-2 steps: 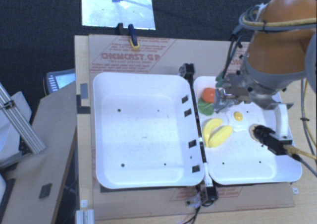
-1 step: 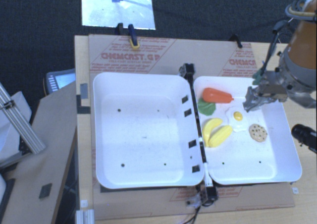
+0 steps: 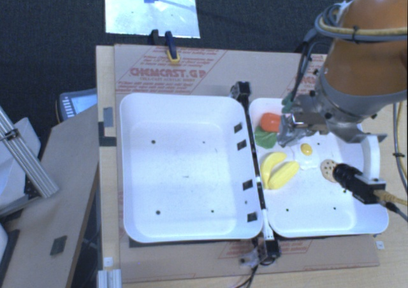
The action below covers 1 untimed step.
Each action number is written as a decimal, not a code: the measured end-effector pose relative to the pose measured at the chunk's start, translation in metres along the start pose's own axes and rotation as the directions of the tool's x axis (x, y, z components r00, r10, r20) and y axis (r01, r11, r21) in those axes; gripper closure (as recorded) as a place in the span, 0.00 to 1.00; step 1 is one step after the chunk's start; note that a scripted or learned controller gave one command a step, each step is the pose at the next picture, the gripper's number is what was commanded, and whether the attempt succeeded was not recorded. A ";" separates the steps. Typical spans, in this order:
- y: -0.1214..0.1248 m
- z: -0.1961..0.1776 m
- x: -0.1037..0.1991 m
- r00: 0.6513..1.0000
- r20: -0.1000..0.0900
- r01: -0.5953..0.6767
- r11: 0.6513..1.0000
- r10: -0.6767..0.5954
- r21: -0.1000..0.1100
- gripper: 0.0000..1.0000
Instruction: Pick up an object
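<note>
The gripper (image 3: 289, 132) hangs low in the right bin (image 3: 319, 223); whether it is apart or together I cannot tell. A red and green toy (image 3: 268, 126) lies just left of it, near the bin's far left corner. Yellow bananas (image 3: 279, 171) lie below, an egg (image 3: 306, 150) and cookie (image 3: 328, 168) to the right. The left bin (image 3: 185, 165) offers open room.

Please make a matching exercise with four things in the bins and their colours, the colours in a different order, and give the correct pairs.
Things:
1. banana
2. tomato
3. cookie
4. left bin

Colours:
A. white
B. tan with dark dots
C. yellow
D. orange-red

Pairs: 1-C, 2-D, 3-B, 4-A
</note>
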<state>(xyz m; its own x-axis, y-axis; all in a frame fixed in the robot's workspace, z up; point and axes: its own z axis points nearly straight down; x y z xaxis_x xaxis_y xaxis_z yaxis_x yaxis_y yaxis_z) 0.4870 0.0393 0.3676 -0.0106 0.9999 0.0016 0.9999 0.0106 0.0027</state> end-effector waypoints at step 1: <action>0.000 0.004 0.022 1.000 0.001 -0.004 1.000 0.004 0.001 1.00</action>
<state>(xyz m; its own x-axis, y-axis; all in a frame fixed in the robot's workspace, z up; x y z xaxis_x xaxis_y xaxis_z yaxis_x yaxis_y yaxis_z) 0.4868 0.0617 0.3635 -0.0064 1.0000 0.0006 1.0000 0.0064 0.0016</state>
